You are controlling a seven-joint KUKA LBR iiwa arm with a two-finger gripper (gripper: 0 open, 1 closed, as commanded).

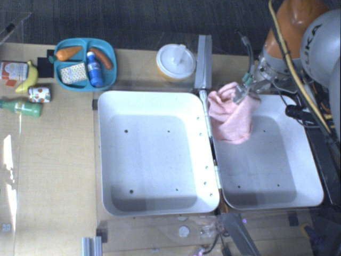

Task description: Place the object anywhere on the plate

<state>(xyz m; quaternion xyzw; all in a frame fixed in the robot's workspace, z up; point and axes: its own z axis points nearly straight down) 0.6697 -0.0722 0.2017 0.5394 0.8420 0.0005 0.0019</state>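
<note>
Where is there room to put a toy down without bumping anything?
The left bin has a bare floor wall to wall. The right bin is bare in front, below the pink cloth hanging from the tool. It is crowded around the blue plate, banana and green bottle.

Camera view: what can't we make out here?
- Gripper: finger state hidden by the pink cloth and cables.
- Blue plate: items in its compartments too small to identify.
- Arm: cut off by the right edge.
- Cloth's underside contact with right bin: unclear.
</note>
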